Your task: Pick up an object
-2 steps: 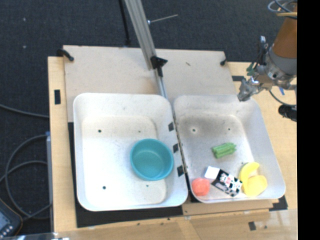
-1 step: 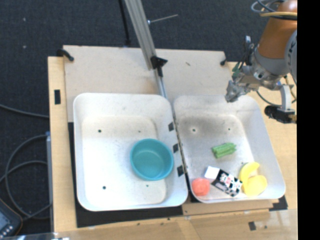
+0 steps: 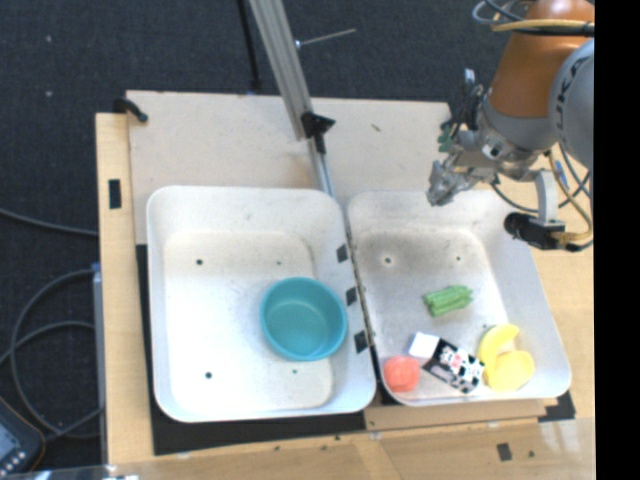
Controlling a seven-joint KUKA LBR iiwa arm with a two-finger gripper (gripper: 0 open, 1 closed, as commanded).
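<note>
— Bins first: what did we see, going left to right?

— We saw a smooth teal bowl in the left bin. In the right bin lay a ridged green piece, a round orange-red ball, a black-and-white patterned block and a glossy yellow toy, all clustered near the front edge.

— And the gripper?

— It hung over the right bin's far rim, well apart from those things. We could not tell its finger spread.
</note>
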